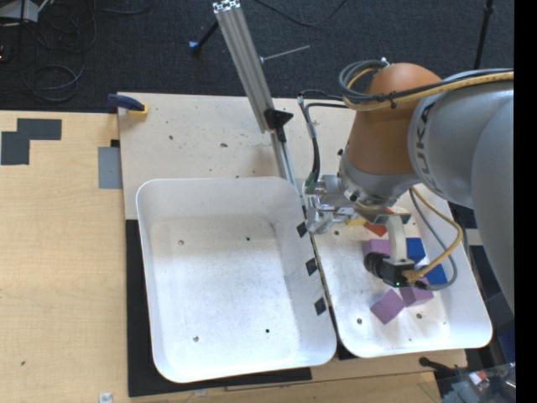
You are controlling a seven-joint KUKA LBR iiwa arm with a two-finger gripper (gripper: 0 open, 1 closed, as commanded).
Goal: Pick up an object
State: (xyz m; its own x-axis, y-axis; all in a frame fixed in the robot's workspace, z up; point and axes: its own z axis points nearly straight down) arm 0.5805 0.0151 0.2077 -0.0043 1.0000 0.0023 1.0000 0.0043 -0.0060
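Arm (436,133) enters from the right of the frame. The gripper (369,212) is low over the upper part of the right bin (470,330). Cannot tell whether it is open or closed, as the wrist covers it. Candidate objects are clustered in the right bin, at the frame's lower right. The red piece (375,227) and blue block (415,248) are just beside the gripper. The purple block (388,306) is lower, near the bin's middle. Left bin (155,217) adjoins.
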